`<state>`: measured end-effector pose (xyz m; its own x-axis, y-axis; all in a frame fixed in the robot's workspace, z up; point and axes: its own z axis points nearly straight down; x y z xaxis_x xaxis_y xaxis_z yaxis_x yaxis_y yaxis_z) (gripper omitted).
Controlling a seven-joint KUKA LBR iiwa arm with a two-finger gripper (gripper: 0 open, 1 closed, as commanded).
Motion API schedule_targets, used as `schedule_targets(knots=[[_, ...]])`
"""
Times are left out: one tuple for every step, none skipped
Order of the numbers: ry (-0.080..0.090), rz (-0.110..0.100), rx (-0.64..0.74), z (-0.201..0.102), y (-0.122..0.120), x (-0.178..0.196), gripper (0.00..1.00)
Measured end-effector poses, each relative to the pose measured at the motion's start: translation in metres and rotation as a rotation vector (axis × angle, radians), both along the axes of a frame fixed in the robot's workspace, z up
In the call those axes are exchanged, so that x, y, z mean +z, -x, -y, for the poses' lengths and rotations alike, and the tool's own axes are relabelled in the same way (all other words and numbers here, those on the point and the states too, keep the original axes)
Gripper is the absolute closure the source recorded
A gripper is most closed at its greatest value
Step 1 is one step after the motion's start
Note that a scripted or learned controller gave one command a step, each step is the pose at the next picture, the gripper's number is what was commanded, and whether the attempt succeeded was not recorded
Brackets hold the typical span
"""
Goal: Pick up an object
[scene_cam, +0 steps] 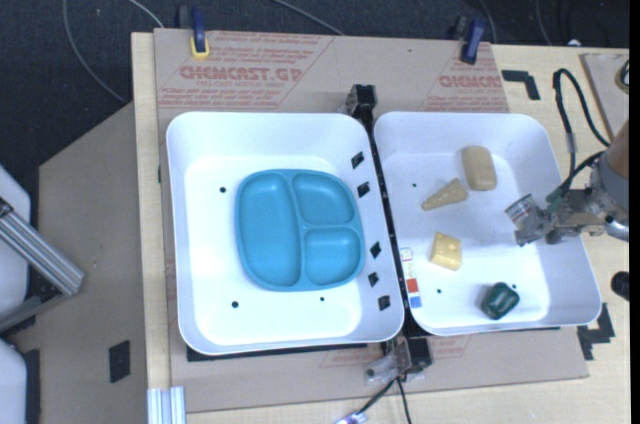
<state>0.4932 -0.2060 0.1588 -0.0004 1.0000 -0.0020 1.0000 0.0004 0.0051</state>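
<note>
at the near edge of the counter, the closest things to you are a small clamp fitting with trailing wires below the seam between the two bins, and a metal bracket by the near left corner.

now look to the tool. it comes in over the right rim of the right bin, about halfway along that side, with its grey tip low over the bin floor. you cannot tell from this angle whether it is released or clenched, and nothing shows between its tips.

nearest to it, toward the bin's near right corner, lies a dark green object, apart from the tool. further in, near the middle of the bin, sits a yellow cube-like piece. beyond that, a pale yellow wedge lies tilted, and just beside it toward the far right corner rests a tan rounded block. none of these touches the tool. a small red and blue label lies by the bin's left wall.

a row of black clips runs down the seam between the bins. in the left bin a blue divided plate sits near the centre, its three compartments bare.

at the far edge of the counter, two blue clamps pin the printed cardboard sheet. a black cable loops along the right edge.
</note>
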Motion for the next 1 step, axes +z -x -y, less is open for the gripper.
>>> schedule_targets(knots=[[0.002, 0.003, 0.0, 0.0094, 0.0006, 0.0602, 1.0]])
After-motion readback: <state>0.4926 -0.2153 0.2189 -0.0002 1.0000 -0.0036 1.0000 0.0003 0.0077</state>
